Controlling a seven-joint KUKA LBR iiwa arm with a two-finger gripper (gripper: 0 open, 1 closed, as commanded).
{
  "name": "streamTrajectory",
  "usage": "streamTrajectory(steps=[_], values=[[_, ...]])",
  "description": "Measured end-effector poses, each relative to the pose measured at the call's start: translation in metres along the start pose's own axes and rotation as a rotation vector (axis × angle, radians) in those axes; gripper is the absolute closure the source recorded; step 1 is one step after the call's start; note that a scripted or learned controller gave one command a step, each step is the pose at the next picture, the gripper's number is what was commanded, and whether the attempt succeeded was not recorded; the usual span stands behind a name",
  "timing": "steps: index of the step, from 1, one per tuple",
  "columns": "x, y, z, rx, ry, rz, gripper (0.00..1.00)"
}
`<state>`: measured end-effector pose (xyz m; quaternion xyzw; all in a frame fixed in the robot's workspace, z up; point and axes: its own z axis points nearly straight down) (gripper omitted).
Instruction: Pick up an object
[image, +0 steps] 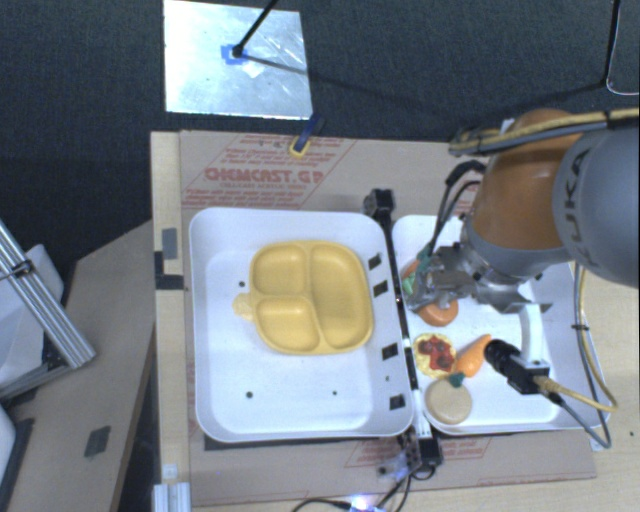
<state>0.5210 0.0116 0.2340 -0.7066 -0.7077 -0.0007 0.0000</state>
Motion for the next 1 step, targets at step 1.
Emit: streamTrajectory(steps=[1], values=[[0.0034, 0.0003, 0.0201, 0.002, -0.001, 0.000, 1.00]])
